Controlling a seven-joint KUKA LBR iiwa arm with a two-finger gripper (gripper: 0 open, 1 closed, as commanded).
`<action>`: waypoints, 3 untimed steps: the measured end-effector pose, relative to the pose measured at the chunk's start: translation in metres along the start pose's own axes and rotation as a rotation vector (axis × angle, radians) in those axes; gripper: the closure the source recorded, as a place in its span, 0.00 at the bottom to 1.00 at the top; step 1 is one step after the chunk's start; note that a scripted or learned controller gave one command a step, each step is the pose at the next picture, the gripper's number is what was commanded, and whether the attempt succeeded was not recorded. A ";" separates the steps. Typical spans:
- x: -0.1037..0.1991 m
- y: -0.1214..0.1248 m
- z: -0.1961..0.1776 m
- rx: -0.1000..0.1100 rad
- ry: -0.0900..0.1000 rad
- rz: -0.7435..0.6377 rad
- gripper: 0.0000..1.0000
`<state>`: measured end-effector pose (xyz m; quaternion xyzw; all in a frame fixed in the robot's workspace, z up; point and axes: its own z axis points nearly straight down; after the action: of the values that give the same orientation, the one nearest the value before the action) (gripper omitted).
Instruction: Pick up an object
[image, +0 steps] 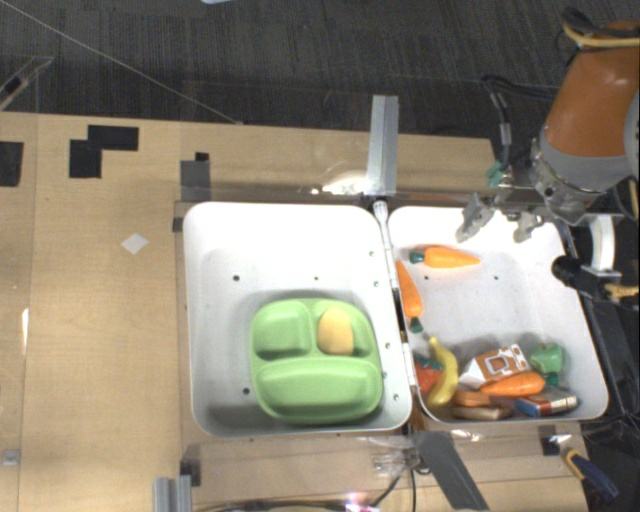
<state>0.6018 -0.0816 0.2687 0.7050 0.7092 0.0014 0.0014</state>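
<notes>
White bins (215, 300). Light green divided plate (315, 365) carrying a yellow lemon-like piece (336, 331). Orange carrots (448, 257), green-tipped. Yellow banana (443, 370). Pale wood-grain desk (90, 330) with black square patches. Arm (592, 105) orange-banded, grey below.

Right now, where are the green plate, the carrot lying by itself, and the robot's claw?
green plate (300, 385): camera view, on its bare large front compartment.
carrot (450, 257): camera view, on the middle of its orange body.
gripper (497, 225): camera view, midway between its two fingertips, above the right bin's far edge.
</notes>
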 end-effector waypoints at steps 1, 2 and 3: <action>-0.046 -0.001 0.055 0.001 0.000 0.096 0.00; -0.019 0.012 0.173 -0.002 0.000 0.188 0.00; -0.009 0.062 0.180 0.033 0.000 0.257 0.00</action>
<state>0.6643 -0.0905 0.0889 0.7900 0.6130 -0.0101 -0.0104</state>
